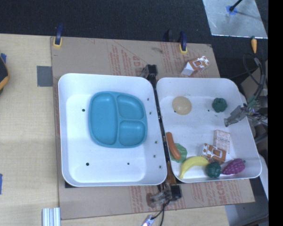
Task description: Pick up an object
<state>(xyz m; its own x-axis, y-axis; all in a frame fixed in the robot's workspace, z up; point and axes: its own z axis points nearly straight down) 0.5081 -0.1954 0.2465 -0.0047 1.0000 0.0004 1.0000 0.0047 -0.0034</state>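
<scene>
End effector near a small tan-and-white carton lying flat

Two white bins on a cardboard-covered bench, seen from above.

The left white bin holds a blue plastic divided plate. The right white bin holds a round beige ball, a dark green round object, an orange-red sausage toy, a yellow banana toy, a purple grape bunch and a small brown-white carton. The grey metal gripper is at this bin's right rim.
</scene>
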